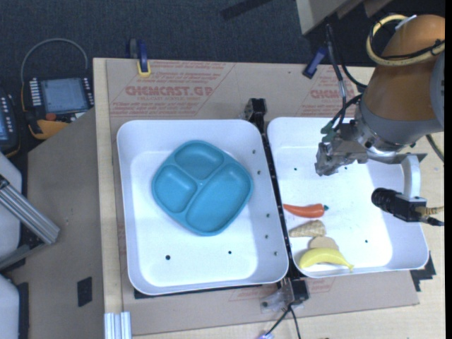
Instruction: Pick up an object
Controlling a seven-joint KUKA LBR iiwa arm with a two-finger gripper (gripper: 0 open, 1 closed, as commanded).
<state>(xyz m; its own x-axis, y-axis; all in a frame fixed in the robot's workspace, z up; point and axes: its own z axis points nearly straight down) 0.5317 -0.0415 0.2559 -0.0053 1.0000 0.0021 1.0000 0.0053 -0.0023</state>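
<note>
In the right bin, near its left wall, lie a red chili pepper, a pale beige piece of toy food below it, and a yellow banana at the front, with a tan round piece just behind the banana. My gripper hangs over the upper middle of the right bin, above and to the right of the pepper, apart from all of these. Nothing shows between its fingers.
The left bin holds a blue divided plate in its middle. A black clamp sits at the back between the bins. A black cylindrical part on the arm sticks out over the right bin's right side.
</note>
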